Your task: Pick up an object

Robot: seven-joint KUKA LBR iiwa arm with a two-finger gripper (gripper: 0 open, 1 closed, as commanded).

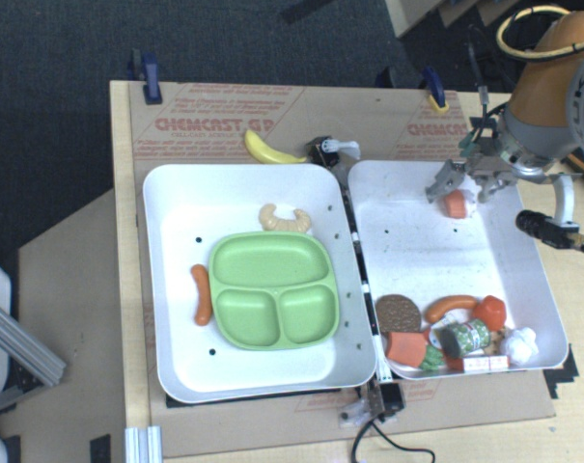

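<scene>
My gripper [462,189] hangs over the far part of the right bin [407,249], its two fingers spread apart. A small orange-red piece [455,205] sits just below and between the fingertips, and neither finger visibly touches it. I cannot tell whether the piece rests on the bin floor or is lifted. Several more toy foods lie heaped in the right bin's near corner: a brown round patty [398,312], a hot dog [450,306], a red tomato-like piece [490,311] and a small can [465,338].
The left bin [166,258] holds a green divided plate [272,289], a red sausage [202,294] to its left and a tan curved pastry [285,220] behind it. A banana [272,150] lies on the bench behind the bins. The arm's grey body [552,114] stands at the right.
</scene>
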